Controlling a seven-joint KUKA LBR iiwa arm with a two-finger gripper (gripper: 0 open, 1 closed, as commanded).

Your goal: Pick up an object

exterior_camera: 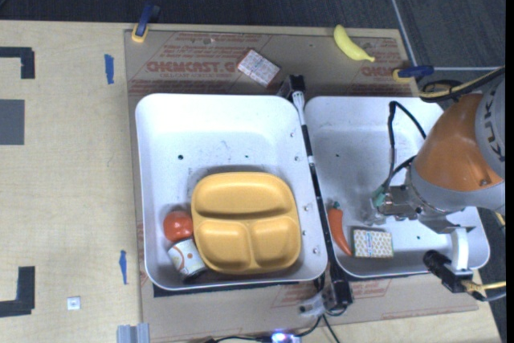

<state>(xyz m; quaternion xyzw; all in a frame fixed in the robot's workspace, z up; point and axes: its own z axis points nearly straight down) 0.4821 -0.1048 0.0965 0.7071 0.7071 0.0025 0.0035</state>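
Nothing is lifted yet. The gripper [384, 214] hangs low in the right bin [353, 120]; whether it is open or closed, I cannot tell. A small packet [372, 242] lies at its six o'clock, a carrot [338, 227] at nine.

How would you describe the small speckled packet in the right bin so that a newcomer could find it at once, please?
Start at the right bin, under the arm. Along its near edge lies the packet, a flat pale rectangle with fine speckles and a green edge. The carrot just to its left is orange, long and thin, so the packet's flat, square shape singles it out.
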